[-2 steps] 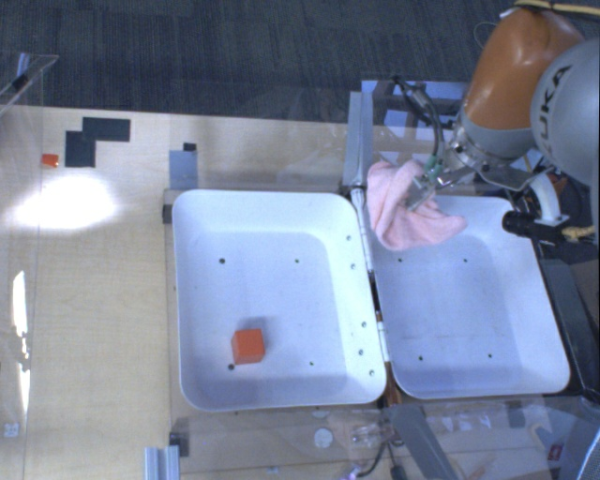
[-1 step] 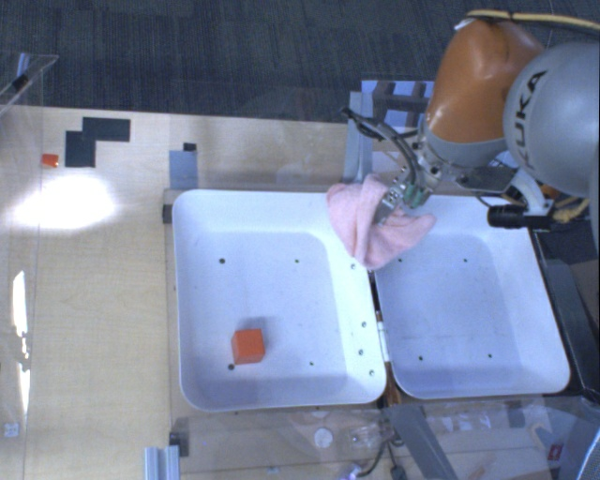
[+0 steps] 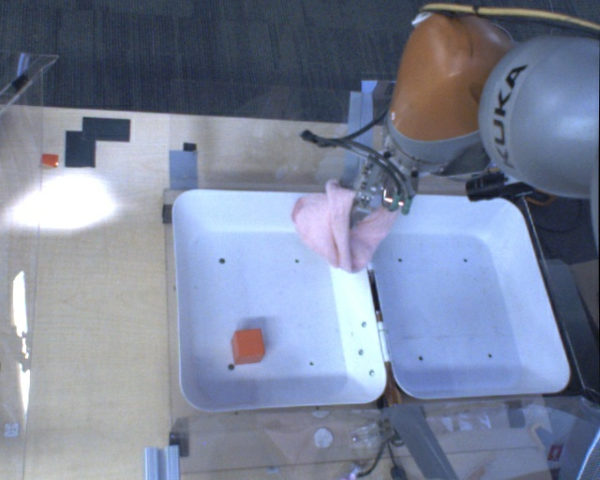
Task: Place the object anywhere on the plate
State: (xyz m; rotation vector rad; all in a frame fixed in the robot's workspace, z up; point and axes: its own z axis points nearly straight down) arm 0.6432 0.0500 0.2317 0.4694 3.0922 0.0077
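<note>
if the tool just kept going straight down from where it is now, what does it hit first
Most likely the pink cloth draped at the tool, then the ridge where the left bin meets the right bin. Depth is hard to judge from this slanted view.

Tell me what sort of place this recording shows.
Most likely a robotics lab test bench: a KUKA arm reaches over two shallow white bins on a wooden bench, with a pink cloth hanging at its gripper.

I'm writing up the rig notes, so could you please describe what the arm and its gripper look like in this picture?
The arm has rounded grey housings with KUKA lettering in dark capitals and a glossy orange band above the wrist. A yellow-and-black cable runs along its top. The gripper is a small metal assembly with thin black wires and a tiny green light.
</note>
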